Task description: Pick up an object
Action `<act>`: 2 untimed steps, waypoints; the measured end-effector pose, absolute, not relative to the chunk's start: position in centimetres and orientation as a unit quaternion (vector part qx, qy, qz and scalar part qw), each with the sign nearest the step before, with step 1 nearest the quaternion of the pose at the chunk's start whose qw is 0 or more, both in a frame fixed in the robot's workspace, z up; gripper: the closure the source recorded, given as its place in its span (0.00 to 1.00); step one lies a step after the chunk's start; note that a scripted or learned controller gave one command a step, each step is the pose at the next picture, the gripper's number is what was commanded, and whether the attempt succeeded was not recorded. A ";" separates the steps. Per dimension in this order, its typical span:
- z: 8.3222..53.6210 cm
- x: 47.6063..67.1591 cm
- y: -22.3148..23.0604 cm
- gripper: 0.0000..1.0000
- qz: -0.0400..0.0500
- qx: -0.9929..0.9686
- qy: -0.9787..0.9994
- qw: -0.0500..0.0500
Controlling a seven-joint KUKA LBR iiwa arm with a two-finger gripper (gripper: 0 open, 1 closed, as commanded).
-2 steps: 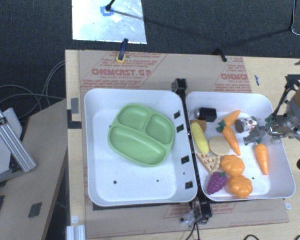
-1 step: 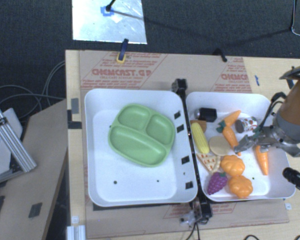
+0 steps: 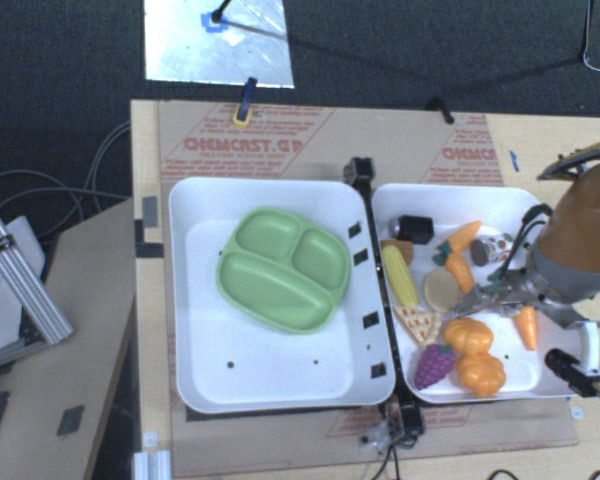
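Right bin [image 3: 525, 200], near edge: grapes [image 3: 433, 364], two orange peppers [image 3: 469, 336]. Mid-bin: waffle [image 3: 415, 320], corn [image 3: 399, 273], round cracker [image 3: 442, 289], carrots [image 3: 463, 255]. Hand [image 3: 492, 299] low over peppers and carrots near bin's right side; grip state cannot tell, nothing seen held. Step: reaching for pick. Next: close on one piece in clutter, lift clear. Left bin [image 3: 190, 268]: green plate [image 3: 283, 268], untouched.

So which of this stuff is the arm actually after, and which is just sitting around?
Part of the job:
- pincer, low in the right bin
- toy food there: corn cob, carrots, orange peppers, purple grapes, waffle piece

Just lying about:
- green divided plate in the left bin
- foil sheet on the floor beyond the bench
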State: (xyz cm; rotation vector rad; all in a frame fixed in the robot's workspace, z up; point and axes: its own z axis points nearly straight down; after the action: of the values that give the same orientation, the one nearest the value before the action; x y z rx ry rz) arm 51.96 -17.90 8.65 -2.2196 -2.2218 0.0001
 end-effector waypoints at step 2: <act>15.8 51.5 -17.5 1.00 -0.002 -0.706 -0.709 -0.003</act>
State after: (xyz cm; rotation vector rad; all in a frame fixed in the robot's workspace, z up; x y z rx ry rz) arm 51.47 -17.52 15.76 -2.2210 -2.2300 -0.0050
